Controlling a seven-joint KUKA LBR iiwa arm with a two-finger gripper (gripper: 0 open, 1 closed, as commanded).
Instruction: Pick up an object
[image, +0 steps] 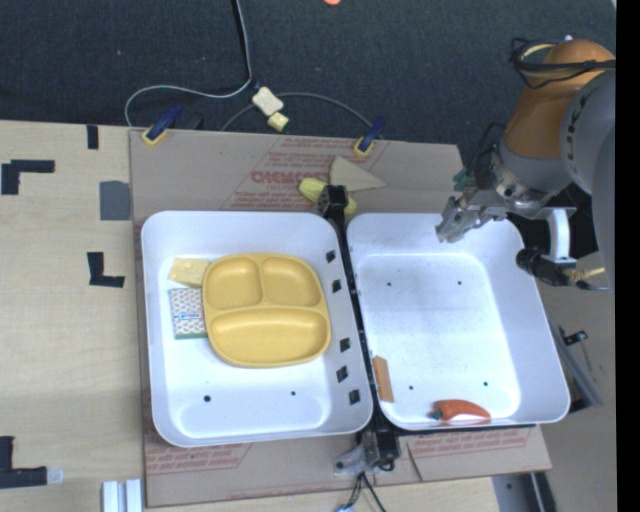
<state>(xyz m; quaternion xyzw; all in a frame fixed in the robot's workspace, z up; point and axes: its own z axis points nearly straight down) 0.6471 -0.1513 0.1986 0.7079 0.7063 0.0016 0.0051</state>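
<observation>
Gripper (452, 226) over right bin (520, 330) far edge, grip state unclear. Orange object (461, 410) at near edge. Yellow tray (267, 308) in left bin (160, 300).

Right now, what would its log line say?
gripper: above right bin far rim | holding: nothing seen | orange object: near edge, untouched

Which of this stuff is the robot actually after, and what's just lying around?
Could be picked up: yellow plate, small packet, pale wedge, orange pepper, brown stick.

Just lying about: cardboard sheet, clamps, cable.
</observation>
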